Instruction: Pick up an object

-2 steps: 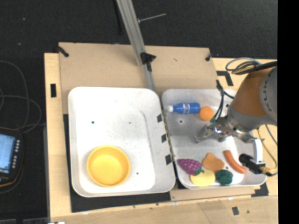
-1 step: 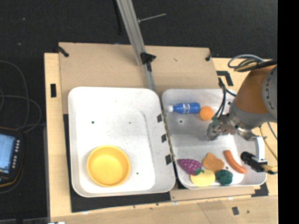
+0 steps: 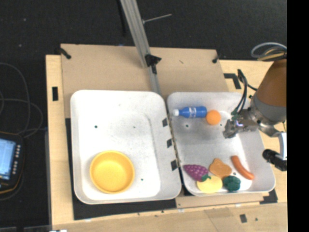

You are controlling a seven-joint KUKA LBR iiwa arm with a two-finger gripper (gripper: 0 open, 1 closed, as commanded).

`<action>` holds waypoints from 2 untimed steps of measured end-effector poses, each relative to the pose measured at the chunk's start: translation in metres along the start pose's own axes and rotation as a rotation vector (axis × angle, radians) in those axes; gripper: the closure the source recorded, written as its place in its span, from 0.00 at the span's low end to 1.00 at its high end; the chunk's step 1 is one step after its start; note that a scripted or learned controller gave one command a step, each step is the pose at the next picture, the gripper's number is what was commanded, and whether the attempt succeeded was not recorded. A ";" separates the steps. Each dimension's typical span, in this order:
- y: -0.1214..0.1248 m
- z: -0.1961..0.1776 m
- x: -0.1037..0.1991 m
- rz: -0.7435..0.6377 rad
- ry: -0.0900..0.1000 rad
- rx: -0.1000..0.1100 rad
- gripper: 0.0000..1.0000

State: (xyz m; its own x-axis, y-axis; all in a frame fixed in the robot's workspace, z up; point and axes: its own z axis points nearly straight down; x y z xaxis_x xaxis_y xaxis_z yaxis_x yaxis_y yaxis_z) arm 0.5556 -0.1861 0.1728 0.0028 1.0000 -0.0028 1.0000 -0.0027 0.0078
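My gripper [image 3: 231, 129] hangs over the right bin [image 3: 203, 139], just right of an orange ball [image 3: 213, 117] and apart from it. A small blue bottle [image 3: 190, 112] lies on its side at the bin's far edge, left of the ball. Along the near edge lie purple grapes [image 3: 195, 171], a yellow fruit [image 3: 209, 184], an orange-brown piece [image 3: 220, 168], a green piece [image 3: 232, 182] and a red-orange sausage shape [image 3: 241, 167]. I see nothing between the fingers.
The left bin [image 3: 116, 115] holds a yellow bowl [image 3: 112, 171] in its near left corner. A slanted metal pole [image 3: 137, 33] rises behind the bins. A tablet [image 3: 7, 161] and cables lie off the bench at the left.
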 end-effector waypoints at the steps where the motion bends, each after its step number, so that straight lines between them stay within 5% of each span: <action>1: 0.002 -0.038 -0.002 -0.005 0.001 0.001 1.00; 2: 0.009 -0.049 0.042 -0.010 0.003 0.003 1.00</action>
State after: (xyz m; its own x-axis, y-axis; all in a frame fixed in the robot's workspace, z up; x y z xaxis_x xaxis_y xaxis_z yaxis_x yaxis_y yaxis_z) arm 0.5644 -0.1442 0.2213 -0.0074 1.0000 0.0004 1.0000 0.0074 0.0048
